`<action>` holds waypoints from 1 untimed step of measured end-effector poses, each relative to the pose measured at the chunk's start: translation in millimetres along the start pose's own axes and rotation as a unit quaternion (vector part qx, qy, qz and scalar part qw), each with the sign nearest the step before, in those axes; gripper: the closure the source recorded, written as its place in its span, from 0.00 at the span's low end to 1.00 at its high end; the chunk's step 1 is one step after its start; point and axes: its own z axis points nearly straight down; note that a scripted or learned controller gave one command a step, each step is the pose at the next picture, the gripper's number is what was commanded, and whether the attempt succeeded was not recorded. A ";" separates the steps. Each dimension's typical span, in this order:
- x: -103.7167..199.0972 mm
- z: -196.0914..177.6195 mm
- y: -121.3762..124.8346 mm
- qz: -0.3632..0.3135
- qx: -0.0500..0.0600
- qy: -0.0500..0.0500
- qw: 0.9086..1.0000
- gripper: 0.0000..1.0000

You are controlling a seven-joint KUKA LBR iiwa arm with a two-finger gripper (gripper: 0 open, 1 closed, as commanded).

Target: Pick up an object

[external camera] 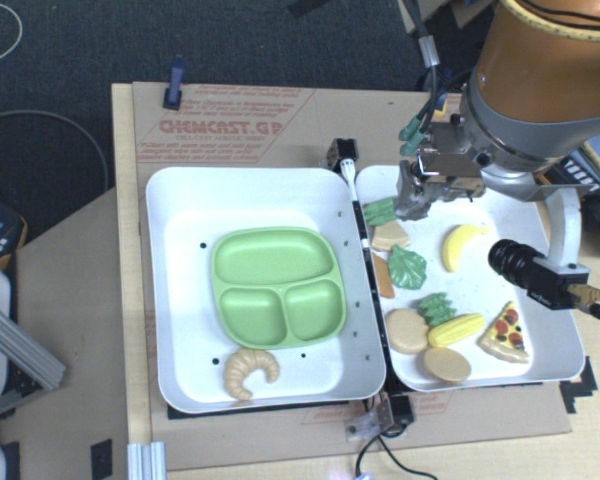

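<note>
1. Gripper (412,206) sits low over the right bin's (565,358) far left corner, just above a green leafy piece (378,211) and a tan bread-like slice (389,235). Fingers are masked by the metal wrist housing; how far apart they stand cannot be told, and no object is seen between them.
2. Right bin contents, all smooth moulded toy food: yellow banana (461,245) near the centre; green lettuce leaf (408,267), ruffled edge, by the left wall; orange-brown strip (382,274) against that wall.
3. Near edge of the right bin: two round beige discs (407,331) (447,365), a yellow corn cob (453,329) with green husk, and a triangular pizza slice (504,332) with red dots.
4. Left bin (170,268): pale green divided plate (277,284), three compartments, rounded corners, central. Tan croissant (249,371), ridged crescent, lies at the near edge, just off the plate.
5. Both bins are glossy white plastic on a brown board (220,118) with red print.
</note>
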 end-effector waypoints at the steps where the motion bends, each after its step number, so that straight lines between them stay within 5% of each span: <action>1: -89.1 87.2 -4.6 0.007 0.014 -0.004 1.000 1.00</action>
